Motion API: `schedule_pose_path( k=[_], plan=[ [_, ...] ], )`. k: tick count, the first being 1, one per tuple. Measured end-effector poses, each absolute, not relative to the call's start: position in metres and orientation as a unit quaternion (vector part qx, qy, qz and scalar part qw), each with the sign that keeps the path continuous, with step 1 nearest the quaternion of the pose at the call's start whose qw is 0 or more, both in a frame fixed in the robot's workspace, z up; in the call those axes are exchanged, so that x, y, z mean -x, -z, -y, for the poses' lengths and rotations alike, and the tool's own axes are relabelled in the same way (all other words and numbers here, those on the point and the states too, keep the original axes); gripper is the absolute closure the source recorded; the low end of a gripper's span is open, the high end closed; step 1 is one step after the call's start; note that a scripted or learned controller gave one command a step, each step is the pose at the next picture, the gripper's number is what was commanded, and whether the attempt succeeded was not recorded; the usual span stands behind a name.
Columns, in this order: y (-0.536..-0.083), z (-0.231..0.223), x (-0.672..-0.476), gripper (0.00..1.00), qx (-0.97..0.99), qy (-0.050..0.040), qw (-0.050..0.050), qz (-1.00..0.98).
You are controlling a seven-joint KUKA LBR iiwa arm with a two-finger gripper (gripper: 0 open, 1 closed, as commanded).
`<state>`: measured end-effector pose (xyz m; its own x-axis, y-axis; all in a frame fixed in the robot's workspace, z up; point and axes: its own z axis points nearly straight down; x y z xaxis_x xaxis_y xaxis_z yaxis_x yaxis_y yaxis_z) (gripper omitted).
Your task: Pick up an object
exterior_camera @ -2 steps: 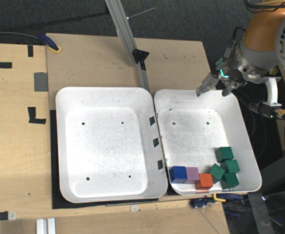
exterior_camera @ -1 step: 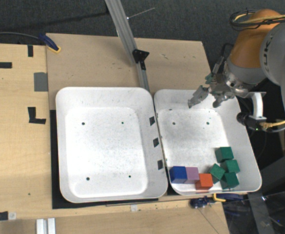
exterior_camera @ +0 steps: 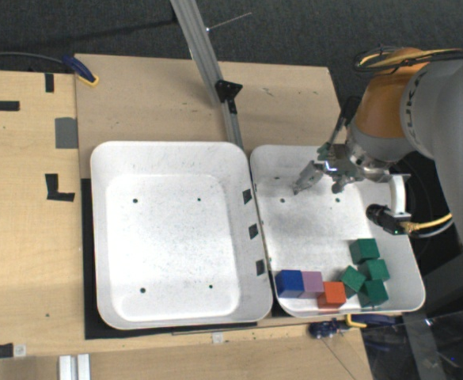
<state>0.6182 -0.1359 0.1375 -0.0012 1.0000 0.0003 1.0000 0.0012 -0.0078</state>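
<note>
Several small blocks lie along the near edge of the right bin [exterior_camera: 310, 220]: a blue cube [exterior_camera: 290, 282], a purple cube [exterior_camera: 313, 281], an orange cube [exterior_camera: 333, 294], and several green blocks [exterior_camera: 367, 271] clustered in the near right corner. My gripper [exterior_camera: 318, 186] hangs over the far part of this bin, well away from the blocks. It is open, with its two fingers spread and nothing between them. The orange-banded wrist [exterior_camera: 381, 109] rises behind it on the right.
The left bin [exterior_camera: 168, 228] sits beside the right one, their rims meeting in the middle. A slanted metal pole [exterior_camera: 203, 46] runs from the top down to the bins' far junction. A black cable fitting [exterior_camera: 385, 216] hangs at the right bin's right rim.
</note>
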Motion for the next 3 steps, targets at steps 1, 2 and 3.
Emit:
schedule_pose_path(
  k=[1, 2, 3],
  plan=[
    [-0.088, 0.135, -0.617, 0.00, 0.707, -0.0024, 0.002, 0.708],
    [-0.101, 0.134, -0.618, 1.00, 0.706, -0.0005, 0.001, 0.708],
    [-0.160, 0.126, -0.624, 1.00, 0.706, 0.0016, -0.002, 0.708]
  ],
)
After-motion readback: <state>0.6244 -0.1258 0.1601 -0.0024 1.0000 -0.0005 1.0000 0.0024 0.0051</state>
